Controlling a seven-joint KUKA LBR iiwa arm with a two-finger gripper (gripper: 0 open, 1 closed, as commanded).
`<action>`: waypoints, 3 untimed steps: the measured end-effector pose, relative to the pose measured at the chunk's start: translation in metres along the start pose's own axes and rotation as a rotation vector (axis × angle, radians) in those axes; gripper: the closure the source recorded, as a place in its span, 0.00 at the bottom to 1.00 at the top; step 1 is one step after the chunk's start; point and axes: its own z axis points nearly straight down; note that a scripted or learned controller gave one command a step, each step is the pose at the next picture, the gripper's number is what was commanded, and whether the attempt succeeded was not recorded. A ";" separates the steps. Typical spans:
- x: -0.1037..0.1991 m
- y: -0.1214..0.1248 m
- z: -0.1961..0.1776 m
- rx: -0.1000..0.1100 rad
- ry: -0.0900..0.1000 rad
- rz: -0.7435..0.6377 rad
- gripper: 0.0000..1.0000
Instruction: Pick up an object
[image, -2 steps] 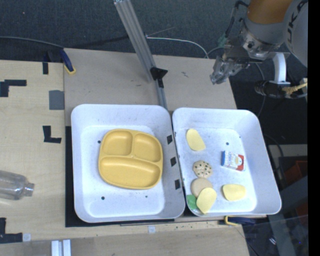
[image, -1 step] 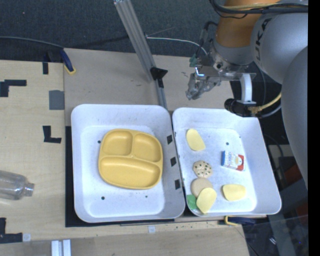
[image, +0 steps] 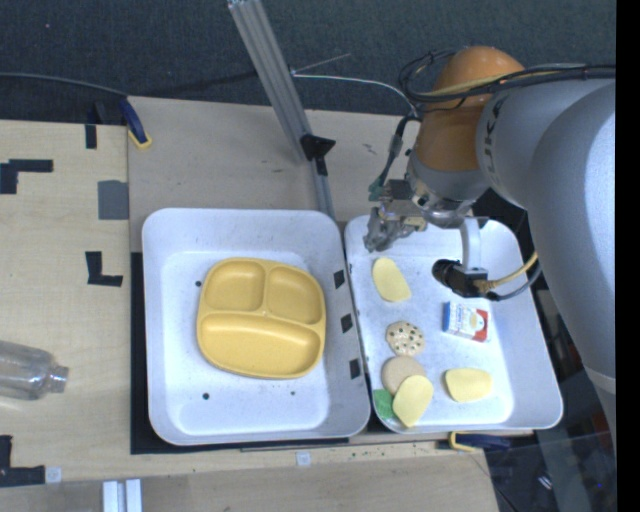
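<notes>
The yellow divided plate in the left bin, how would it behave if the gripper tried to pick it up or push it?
The yellow divided plate looks like rigid moulded plastic, so it probably stays stiff and feels light. It lies flat and wide in the left bin, so a push would likely slide it rather than tip it. Its smooth rim may slip between fingers.

— What do we see in the left bin (image: 165, 300)?
— A yellow divided plate (image: 262, 317), lying flat.
— And in the right bin (image: 520, 395)?
— We count a yellow piece (image: 391, 280) under the gripper (image: 380, 235), a cookie (image: 404, 337), a small carton (image: 467, 321), and more yellow pieces (image: 467, 384) near the front.
— On the surface (image: 60, 310)?
— A clear bottle (image: 28, 371) at our left edge.
</notes>
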 end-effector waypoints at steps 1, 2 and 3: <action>0.019 -0.023 -0.005 -0.007 0.001 -0.002 1.00; 0.059 -0.040 -0.005 -0.007 0.003 -0.006 1.00; 0.099 -0.031 -0.125 -0.018 0.005 -0.006 1.00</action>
